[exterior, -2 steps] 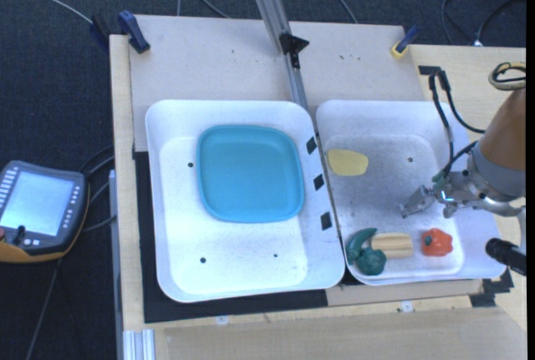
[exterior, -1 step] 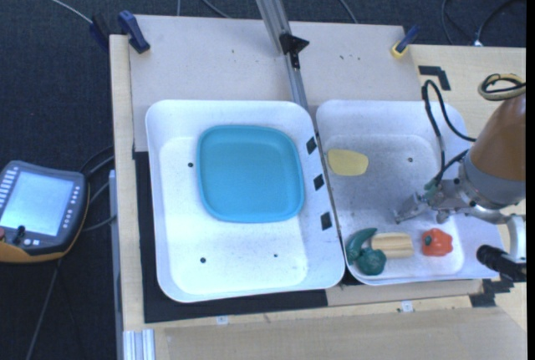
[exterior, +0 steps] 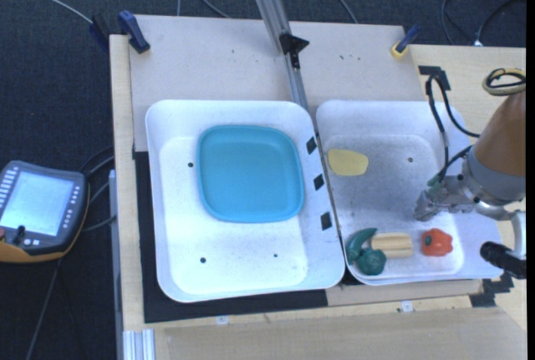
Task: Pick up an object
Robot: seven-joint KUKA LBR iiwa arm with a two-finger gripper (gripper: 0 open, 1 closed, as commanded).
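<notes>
Bench with 2 white bins; left bin [exterior: 167, 208] holds blue plate [exterior: 251, 173]. Gripper [exterior: 436, 206] low in right bin [exterior: 376, 133] above red pepper [exterior: 435, 242]; grip state unclear.

- Your right bin's [exterior: 393, 120] middle lies open.
- Along its lower edge, green piece [exterior: 364, 250], tan block [exterior: 393, 245] and red pepper [exterior: 435, 242] crowd together.
- Yellow piece [exterior: 347, 162] sits upper left.

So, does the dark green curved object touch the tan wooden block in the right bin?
Touching. The camera view shows the dark green curved object pressed against the left end of the tan wooden block, no gap between them.
</notes>
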